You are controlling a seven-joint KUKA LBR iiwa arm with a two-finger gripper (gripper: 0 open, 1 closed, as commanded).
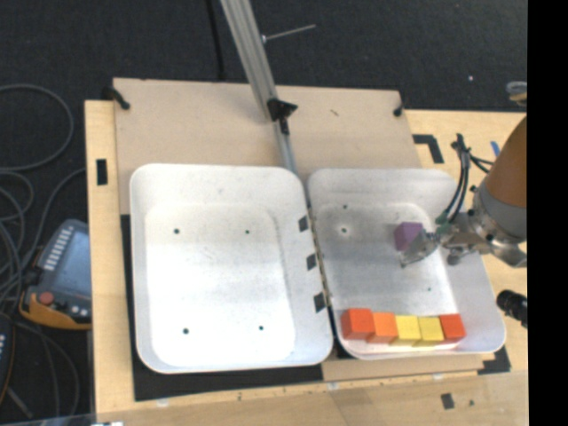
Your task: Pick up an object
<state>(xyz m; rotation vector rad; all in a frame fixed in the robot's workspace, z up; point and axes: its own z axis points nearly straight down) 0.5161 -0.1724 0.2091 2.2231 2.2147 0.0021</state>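
Two shallow white bins sit side by side on the worktop (248,122); the right bin (373,189) holds a small purple block (408,234) near its middle and a row of orange, yellow and red blocks (401,327) along its near wall. The left bin (213,264) has nothing for the arm to take. Reaching in from the right, the jaws (426,247) hang just beside the purple block, at its lower right edge (touching or barely apart, too blurred to settle). How far they are open I cannot tell, nor whether anything sits between them. To do this step well, I judge they should centre over the block, straddle it squarely, descend fully, then close before lifting.
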